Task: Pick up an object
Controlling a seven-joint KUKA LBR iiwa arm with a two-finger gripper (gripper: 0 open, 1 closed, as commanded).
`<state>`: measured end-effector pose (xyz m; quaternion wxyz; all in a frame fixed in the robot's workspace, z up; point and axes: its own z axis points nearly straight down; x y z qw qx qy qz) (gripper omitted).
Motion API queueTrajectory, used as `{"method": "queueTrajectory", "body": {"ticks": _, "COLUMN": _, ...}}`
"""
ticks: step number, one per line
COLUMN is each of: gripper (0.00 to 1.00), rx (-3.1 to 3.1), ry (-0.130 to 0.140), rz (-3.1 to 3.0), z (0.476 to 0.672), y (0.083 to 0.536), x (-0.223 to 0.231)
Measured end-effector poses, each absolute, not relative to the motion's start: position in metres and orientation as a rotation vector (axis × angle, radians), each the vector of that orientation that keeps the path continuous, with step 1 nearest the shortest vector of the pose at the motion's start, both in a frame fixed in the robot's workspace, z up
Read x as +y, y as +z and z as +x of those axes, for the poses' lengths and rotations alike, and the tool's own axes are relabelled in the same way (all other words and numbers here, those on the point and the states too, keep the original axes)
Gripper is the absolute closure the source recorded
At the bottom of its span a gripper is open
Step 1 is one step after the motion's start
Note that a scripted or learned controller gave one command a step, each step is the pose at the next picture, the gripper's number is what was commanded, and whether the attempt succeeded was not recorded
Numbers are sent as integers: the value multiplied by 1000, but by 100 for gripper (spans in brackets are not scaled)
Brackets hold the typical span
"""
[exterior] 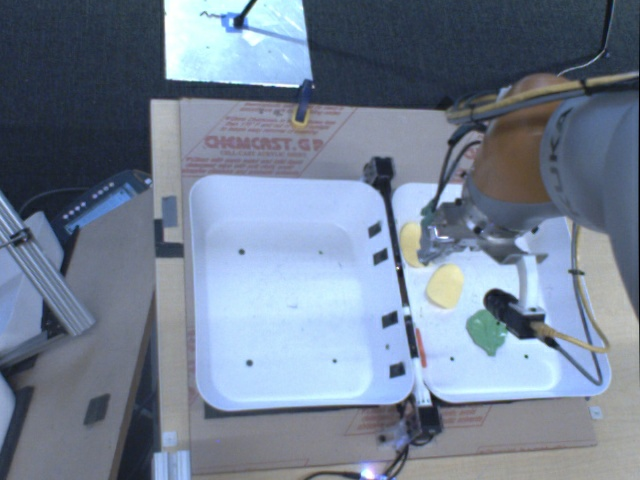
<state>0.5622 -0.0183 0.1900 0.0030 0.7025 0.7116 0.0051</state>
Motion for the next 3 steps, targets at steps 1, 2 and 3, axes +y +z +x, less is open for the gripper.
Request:
{"method": "queueTrajectory", "body": {"ticks": 1, "gripper": 0, "rx": 2224, "ry": 2, "rz": 2217, "z": 559, "y": 185, "x": -24}}
{"method": "queueTrajectory", "body": {"ticks": 2, "gripper": 0, "rx": 2219, "ry": 0, "rz": 2222, "z": 552, "y": 184, "x": -59}}
{"method": "queueTrajectory", "body": {"ticks": 3, "gripper": 0, "rx": 2217, "ry": -3, "rz": 2226, "z": 544, "y": 83, "x": -131}}
